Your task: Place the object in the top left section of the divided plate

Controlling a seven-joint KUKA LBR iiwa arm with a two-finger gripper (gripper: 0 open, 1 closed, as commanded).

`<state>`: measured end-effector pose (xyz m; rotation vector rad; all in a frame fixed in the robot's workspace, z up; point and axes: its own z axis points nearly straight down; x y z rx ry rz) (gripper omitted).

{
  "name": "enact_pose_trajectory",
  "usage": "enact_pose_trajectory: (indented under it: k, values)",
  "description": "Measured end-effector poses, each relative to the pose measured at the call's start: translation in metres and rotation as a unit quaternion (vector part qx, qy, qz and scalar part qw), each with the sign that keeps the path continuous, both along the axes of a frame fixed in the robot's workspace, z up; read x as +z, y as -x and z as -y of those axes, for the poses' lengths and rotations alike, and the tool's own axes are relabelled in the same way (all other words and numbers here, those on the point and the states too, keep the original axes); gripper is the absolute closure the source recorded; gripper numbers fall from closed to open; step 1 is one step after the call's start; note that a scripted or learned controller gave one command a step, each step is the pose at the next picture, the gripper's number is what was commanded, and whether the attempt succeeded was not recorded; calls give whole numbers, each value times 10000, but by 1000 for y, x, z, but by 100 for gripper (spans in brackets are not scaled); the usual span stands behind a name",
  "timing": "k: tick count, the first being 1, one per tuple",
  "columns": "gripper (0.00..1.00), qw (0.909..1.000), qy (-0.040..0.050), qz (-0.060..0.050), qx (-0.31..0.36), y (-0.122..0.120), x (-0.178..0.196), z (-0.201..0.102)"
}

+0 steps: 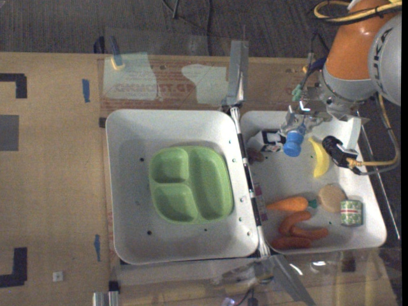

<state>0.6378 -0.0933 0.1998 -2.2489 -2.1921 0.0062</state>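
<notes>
While poised over right bin [373, 231], gripper [294, 134] apparently clamped on blue cylinder [293, 143], long axis hanging downward below fingers. Green divided plate [191, 183] well left of gripper, in left bin [121, 132]; top left section [171, 164] farther left still.

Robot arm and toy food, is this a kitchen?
Probably a robot lab, not a kitchen: the grey and orange arm works over two white bins, with a green divided plate and toy carrot.
</notes>
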Motion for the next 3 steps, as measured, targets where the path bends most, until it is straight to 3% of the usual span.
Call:
enact_pose_trajectory:
  k: [1,2,3]
  values:
    - [100,9981,-9,-11,-621,42,-10,-73]
    - [100,9971,-4,-16,-758,61,-18,-171]
    - [100,9984,-6,4,571,75,23,-249]
